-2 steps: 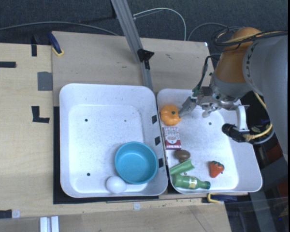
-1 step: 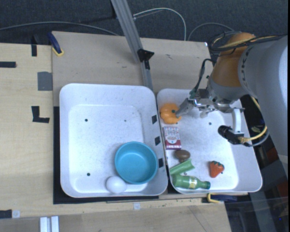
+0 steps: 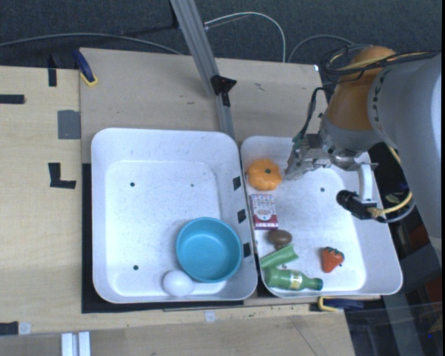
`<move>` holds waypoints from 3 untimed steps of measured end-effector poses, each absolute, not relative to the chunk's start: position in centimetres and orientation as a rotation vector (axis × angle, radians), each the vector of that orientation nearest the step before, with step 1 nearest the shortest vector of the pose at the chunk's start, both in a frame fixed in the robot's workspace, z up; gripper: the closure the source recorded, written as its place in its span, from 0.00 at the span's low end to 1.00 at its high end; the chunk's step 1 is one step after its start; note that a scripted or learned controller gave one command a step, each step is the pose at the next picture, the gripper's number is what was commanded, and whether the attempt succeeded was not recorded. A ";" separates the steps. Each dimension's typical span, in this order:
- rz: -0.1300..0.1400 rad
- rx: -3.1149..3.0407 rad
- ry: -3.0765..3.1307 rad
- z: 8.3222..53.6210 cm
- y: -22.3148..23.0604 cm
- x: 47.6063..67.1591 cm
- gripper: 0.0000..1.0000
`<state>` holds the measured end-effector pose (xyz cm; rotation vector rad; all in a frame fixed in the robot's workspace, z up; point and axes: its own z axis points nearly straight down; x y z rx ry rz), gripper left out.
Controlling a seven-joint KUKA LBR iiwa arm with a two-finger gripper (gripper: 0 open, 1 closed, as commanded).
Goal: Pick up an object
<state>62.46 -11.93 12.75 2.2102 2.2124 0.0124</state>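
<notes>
Two white bins stand side by side on the tabletop (image 3: 30, 169), and I take the small orange pumpkin (image 3: 264, 174) as my landmark. My hand (image 3: 300, 162) hangs just right of the pumpkin, low over the right bin (image 3: 378, 262); I cannot tell if it is spread or pressed together, and I see nothing in it. I judge it is placed here because the pumpkin is the nearest object to pick. Below the pumpkin lie a red-and-white carton (image 3: 265, 212), a brown piece (image 3: 280, 237) and a green bottle (image 3: 292, 279). A blue bowl (image 3: 208, 248) sits far down-left, in the left bin (image 3: 119, 143).
</notes>
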 end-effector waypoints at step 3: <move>0.005 2.216 2.220 27.9 -12.2 63.4 1.00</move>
